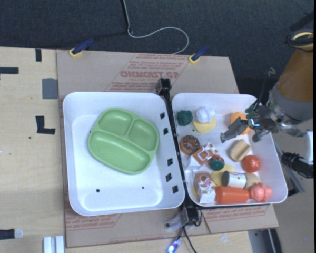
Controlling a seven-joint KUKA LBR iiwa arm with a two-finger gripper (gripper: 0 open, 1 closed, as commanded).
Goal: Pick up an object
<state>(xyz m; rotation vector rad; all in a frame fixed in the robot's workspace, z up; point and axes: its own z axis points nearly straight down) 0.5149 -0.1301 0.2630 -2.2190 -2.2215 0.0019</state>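
Grey end effector: the end effector (246, 129) hangs over the right bin (263, 103), near its right wall. Two dark fingers (229, 134) stick out apart, so it looks open. Nothing sits between them.

Orange piece: a small orange toy (237, 118) peeks out just behind the end effector, partly hidden. I cannot tell what it is.

Tan bun: a toy bread roll (238, 150) lies just below the fingers. It is the closest thing to grab. It looks like light, hard plastic, smooth and round, so it could slip. I would pinch it across its short middle.

Red ball: a toy tomato (250, 163) sits right beside the bun. It is round and shiny and may roll away.

Other toys: a white and yellow toy (204, 119), a green one (184, 117), a brown donut (189, 144), a big orange carrot (231, 195) and a pink toy (260, 192) lie close together. All look light and stiff, not easy to break. The crowding leaves little room for fingers.

Left bin: the left bin (73, 146) holds a green plate (124, 139) with three parts. It is flat and wide, hard to pinch.

Worktop: both bins rest on brown cardboard (142, 73) on the worktop (21, 157).
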